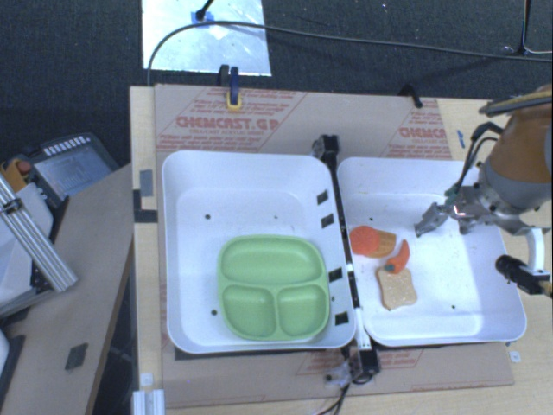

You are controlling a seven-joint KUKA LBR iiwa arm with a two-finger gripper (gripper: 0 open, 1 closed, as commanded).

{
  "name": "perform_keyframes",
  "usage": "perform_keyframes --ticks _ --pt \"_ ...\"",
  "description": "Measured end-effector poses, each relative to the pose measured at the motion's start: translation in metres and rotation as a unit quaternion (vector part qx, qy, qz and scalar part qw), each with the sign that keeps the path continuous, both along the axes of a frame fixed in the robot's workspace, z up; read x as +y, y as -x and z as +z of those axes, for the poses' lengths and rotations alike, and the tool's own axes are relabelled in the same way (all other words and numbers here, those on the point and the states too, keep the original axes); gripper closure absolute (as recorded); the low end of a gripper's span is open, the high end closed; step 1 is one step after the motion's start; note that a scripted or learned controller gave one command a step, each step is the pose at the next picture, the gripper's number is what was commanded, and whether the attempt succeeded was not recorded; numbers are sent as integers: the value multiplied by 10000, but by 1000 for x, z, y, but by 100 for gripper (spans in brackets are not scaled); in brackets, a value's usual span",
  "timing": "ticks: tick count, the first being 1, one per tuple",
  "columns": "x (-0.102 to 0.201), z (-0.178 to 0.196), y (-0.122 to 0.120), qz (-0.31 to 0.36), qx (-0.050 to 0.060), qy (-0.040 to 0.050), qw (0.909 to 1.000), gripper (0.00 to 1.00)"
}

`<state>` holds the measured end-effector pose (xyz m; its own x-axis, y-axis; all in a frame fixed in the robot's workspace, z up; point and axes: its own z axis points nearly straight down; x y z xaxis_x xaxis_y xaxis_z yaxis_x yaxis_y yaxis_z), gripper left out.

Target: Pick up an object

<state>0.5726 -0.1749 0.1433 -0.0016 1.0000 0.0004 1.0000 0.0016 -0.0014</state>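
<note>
gripper: grey two-finger gripper over the right shallow white bin, if fingers are spread or pressed together I cannot tell | objects: orange round toy piece, small red-orange carrot-like piece, tan toast-shaped slice, near the gripper, apart from it | left shallow white bin: green three-compartment plastic tray

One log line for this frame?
arm: over right bin | gripper: nothing seen held | toys: right bin, left side | green tray: left bin
</note>
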Motion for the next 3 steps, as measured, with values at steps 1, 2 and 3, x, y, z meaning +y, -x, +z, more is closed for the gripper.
perform_keyframes --ticks 1,2,3 --pt "0 -51 -1 -3 -4 1 10000 0" --pt "0 -38 -2 -3 -32 9 10000 100" --pt "-1 27 -4 10 -42 12 10000 100"
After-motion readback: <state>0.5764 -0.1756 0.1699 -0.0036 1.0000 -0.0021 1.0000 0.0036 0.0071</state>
